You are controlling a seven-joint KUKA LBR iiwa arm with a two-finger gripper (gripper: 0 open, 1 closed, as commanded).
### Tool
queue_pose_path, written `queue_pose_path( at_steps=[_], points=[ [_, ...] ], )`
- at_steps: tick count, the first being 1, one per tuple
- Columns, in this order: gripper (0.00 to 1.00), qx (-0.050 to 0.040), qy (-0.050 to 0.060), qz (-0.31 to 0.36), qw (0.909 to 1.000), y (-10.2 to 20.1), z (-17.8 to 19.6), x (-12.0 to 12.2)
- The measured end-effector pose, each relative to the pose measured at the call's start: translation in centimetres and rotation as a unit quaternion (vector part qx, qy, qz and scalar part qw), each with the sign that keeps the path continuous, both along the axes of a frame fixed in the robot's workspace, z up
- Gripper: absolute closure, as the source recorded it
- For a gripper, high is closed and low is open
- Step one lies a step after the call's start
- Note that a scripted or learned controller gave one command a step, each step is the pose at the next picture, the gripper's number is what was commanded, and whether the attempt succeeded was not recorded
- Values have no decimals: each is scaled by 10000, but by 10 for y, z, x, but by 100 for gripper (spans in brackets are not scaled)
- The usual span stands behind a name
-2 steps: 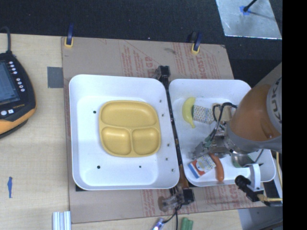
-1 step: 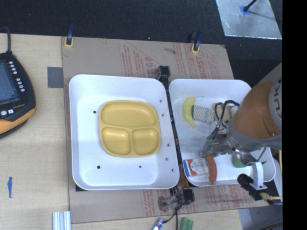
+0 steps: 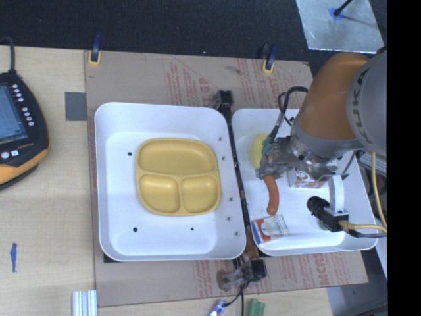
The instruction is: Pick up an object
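Fingers' state can't be told with gripper (image 3: 271,165) down in right bin (image 3: 348,239), just above hot dog (image 3: 271,195) lying near yellow object (image 3: 257,149); left bin (image 3: 112,176) holds yellow tray (image 3: 177,176).

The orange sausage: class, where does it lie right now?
The orange sausage lies in the right bin, near its left wall, just below the gripper and above a small printed packet.

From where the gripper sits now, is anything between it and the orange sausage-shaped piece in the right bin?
Nothing visible. The gripper hangs just above the upper end of the orange sausage-shaped piece in the right white bin; the yellow round object lies beside it, the small printed packet below.
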State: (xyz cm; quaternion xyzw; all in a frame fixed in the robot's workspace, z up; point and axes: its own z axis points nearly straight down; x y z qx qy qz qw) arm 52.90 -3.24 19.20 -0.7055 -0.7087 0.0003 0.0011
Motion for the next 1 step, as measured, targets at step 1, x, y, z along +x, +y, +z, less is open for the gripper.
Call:
queue_pose_path(
  at_steps=[1],
  points=[
    [100,0,6,-7,10000,24,21,21]
  ],
)
